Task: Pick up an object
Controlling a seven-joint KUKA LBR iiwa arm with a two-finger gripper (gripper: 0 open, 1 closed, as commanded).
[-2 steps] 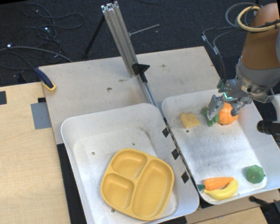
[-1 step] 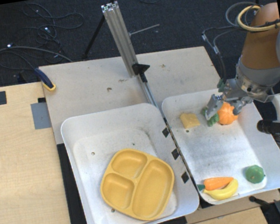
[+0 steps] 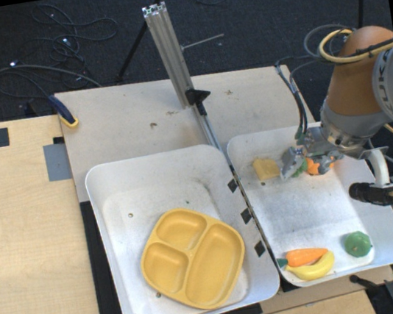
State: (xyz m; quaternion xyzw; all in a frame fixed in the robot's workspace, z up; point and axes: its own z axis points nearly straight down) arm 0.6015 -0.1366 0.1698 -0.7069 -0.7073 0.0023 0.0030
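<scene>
Orange object (image 3: 311,166) beside fingers (image 3: 289,164)

Pale yellow block (image 3: 266,169) lies in right bin (image 3: 302,209), upper left

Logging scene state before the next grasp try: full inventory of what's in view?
bins: 2, white, side by side on the bench
divided plate: 1, yellow, in the left bin
yellow block: 1, pale yellow, far end of the right bin
orange object: 1, orange, right bin, at the gripper; too small to identify
carrot: 1, orange, near edge of the right bin
banana: 1, yellow, beside the carrot
green fruit: 1, green, near right corner of the right bin
post: 1, metal, behind the bins
arm: 1, grey and orange, from the right
gripper: 1, low over the right bin
</scene>
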